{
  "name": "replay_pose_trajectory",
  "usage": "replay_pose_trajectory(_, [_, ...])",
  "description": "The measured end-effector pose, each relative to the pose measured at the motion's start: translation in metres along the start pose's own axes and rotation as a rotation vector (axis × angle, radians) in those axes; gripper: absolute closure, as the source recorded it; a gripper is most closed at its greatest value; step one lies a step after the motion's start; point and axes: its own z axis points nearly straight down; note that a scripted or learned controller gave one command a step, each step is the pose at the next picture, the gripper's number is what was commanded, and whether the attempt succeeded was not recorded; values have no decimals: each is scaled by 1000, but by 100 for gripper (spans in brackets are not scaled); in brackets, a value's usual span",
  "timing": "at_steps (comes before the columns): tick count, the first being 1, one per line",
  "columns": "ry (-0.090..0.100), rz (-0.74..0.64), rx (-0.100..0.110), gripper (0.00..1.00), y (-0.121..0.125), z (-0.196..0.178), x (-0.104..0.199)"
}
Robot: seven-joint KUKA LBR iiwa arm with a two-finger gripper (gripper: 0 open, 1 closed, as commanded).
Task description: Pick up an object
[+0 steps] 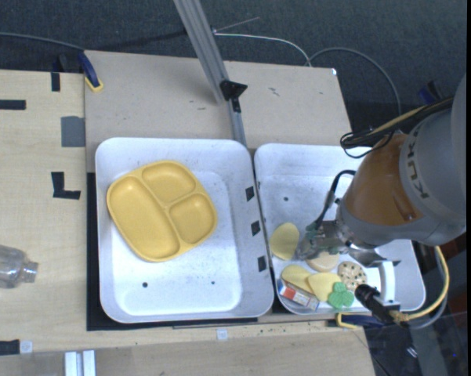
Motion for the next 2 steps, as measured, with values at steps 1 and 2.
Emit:
replay_pose_trajectory(1, [1,0,2,0,-1,1,0])
replay_pose_trajectory(2, [3,-8,1,0,3,-92,89])
